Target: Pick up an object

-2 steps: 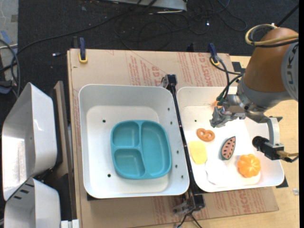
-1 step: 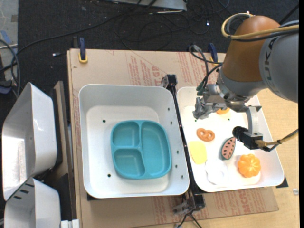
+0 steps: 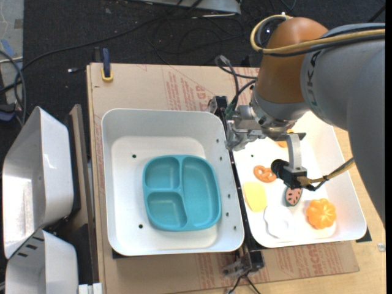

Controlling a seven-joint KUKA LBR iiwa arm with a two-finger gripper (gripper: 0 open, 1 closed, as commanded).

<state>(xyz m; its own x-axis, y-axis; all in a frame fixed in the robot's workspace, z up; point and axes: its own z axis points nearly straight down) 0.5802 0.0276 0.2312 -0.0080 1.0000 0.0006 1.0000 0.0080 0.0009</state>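
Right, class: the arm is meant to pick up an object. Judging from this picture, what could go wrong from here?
1. The gripper sits by the left wall of the right bin, not over any object. Coming down there, it may strike the wall and grasp nothing.
2. The pretzel, yellow piece and watermelon slice lie flat and close together, so a grasp could slip or push a neighbour aside.

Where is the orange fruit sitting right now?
The orange lies in the right bin, near the bin's lower right corner in the camera view, just right of the watermelon slice.
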